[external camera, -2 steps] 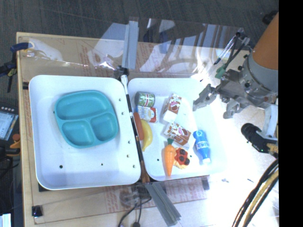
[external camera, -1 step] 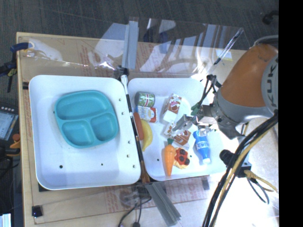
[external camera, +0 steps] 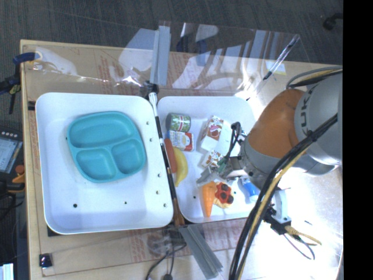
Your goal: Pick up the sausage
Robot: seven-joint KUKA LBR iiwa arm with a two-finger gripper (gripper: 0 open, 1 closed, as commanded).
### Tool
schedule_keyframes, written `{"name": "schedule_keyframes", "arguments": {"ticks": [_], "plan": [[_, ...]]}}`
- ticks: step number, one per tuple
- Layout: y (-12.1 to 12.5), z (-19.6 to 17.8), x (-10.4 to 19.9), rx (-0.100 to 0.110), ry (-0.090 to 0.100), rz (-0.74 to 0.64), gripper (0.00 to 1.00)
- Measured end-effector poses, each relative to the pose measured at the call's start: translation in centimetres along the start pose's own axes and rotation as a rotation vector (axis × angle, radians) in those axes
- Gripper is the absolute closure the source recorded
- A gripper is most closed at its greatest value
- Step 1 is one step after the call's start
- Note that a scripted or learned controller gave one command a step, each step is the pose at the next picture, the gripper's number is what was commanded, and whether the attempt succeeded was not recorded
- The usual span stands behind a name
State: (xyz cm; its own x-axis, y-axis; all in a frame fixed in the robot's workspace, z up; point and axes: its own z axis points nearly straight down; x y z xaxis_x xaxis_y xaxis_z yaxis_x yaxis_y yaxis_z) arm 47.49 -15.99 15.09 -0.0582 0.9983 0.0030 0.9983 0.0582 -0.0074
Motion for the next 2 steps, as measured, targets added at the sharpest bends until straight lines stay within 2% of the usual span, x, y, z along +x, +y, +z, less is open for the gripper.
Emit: {"name": "schedule_keyframes", "arguments": {"ticks": [1,2], "plan": [[1.33,6.06,3.41,-0.002,-0.001,0.006,0.0],[1.26,5.16,3.37,0.001,-0.001,0.002,1.0]]}}
